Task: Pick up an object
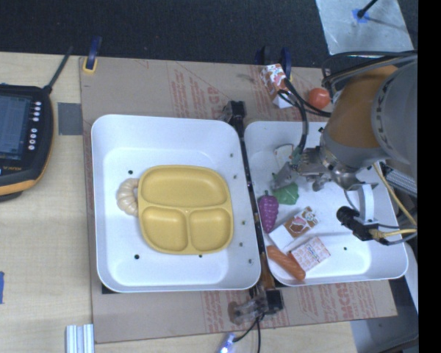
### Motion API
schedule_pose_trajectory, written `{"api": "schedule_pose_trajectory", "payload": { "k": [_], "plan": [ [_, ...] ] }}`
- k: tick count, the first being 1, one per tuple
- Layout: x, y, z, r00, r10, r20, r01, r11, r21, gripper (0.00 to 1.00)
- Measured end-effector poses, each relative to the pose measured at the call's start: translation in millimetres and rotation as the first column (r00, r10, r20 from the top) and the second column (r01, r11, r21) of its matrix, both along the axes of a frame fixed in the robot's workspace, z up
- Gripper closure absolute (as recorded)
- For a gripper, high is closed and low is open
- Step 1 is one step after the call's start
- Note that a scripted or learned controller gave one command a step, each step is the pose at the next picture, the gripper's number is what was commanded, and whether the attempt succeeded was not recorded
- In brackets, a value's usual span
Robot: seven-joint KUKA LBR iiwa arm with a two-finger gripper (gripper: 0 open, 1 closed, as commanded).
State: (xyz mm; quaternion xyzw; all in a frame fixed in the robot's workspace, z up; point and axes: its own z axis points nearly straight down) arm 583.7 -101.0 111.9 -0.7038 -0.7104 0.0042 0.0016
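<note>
My gripper (pixel 300 181) hangs low over the right bin (pixel 367 267), near its back left part, and stands open with nothing between its fingers. A small green toy (pixel 286 194) lies just under its left finger (pixel 282 176). Purple grapes (pixel 267 209) rest against the bin's left wall. In front of them lie a white-and-brown packet (pixel 300 223), a pink-white packet (pixel 310 254) and an orange carrot (pixel 286 263). The arm's grey and orange body hides the bin's back right corner.
The left bin (pixel 114 145) holds a yellow divided plate (pixel 185 208) with a beige bread-like item (pixel 126 195) at its left side. A tablet controller (pixel 11 142) lies at the far left. Behind the right bin sit a small packet (pixel 274 76) and a red ball (pixel 319 97).
</note>
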Motion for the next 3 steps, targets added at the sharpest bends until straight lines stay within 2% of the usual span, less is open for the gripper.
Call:
{"api": "schedule_pose_trajectory", "payload": {
  "k": [1,2,3],
  "plan": [
    [49,-23,-20,1.000,-0.005,0.005,0.005,1.000,0.004,0.00],
    [73,-75,-2,1.000,-0.006,0.007,0.006,1.000,0.003,0.00],
    [73,-111,-9,1.000,-0.006,0.007,0.006,1.000,0.003,0.00]
  ]
}}
